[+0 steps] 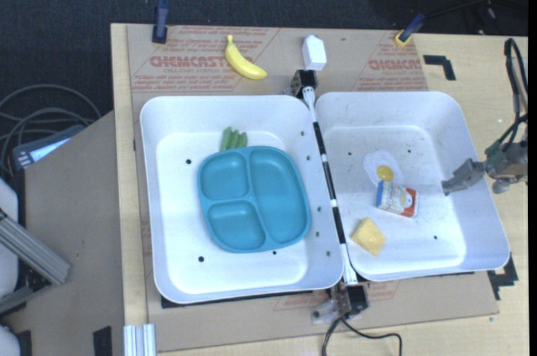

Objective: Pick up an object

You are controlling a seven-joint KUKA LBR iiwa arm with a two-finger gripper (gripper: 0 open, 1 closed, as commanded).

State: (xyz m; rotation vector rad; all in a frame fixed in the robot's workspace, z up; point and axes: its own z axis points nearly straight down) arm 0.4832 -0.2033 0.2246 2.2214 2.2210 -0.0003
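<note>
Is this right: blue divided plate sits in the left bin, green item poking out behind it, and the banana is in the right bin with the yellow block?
Not quite. The banana lies on the bench board behind the left bin, outside both bins, as the camera view shows. The rest holds: the blue divided plate sits in the left bin with the green item at its far edge, and the yellow block is in the right bin.

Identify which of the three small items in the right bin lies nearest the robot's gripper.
The red-and-white packet: it lies closest to the gripper at the bin's right wall; the fried egg toy and yellow wedge sit farther left.
</note>
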